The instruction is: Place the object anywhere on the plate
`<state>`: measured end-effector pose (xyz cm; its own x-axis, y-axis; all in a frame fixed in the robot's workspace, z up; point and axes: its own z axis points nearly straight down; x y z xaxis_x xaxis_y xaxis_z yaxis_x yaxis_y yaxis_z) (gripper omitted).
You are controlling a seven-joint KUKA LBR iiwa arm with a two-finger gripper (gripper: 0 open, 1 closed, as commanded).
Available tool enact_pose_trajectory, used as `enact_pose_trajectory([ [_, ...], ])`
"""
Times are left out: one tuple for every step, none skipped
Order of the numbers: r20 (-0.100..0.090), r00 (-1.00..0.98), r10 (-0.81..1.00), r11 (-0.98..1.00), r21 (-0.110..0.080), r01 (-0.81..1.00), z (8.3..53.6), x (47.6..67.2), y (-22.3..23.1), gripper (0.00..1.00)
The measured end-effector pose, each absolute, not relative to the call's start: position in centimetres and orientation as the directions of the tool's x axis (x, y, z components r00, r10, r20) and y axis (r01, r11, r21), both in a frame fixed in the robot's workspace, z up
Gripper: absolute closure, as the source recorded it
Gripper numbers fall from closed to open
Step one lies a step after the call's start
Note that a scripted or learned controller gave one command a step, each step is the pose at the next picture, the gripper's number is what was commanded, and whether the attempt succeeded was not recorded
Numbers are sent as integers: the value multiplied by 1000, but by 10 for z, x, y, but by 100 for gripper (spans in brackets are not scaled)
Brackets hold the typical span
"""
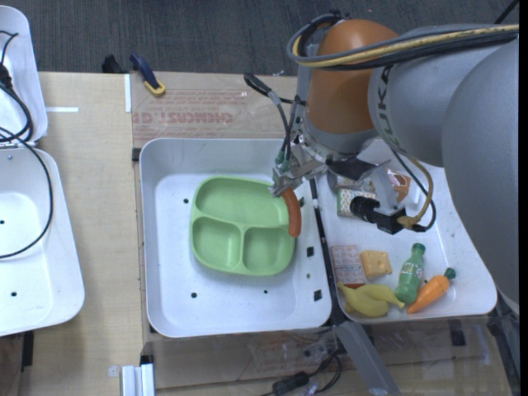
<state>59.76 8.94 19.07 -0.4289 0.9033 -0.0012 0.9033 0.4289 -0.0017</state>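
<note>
While the pincer (285, 184) is hanging over the plate's edge, the sausage (292, 213) is dangling from its closed tips.

Nearest, below the pincer's right, banana (368, 300), bottle (410, 272) and carrot (429, 292) are lying; the green plate (239, 225) is sitting just left beneath it. Carrying is looking done; lowering and releasing are remaining.

We see the grey arm (462, 97) coming in from the right, filling the upper right corner, orange band (351, 73) just above the wrist, cables looped over it. The wrist points down and left. The gripper (285, 184) hangs low at the wrist's lower left; its fingers look closed on something orange, though the view there is cluttered.
</note>
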Motion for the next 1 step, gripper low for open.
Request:
enact_pose_trajectory([
  [-1, -429, 903, 429, -2, 903, 191, 598, 89, 0],
])
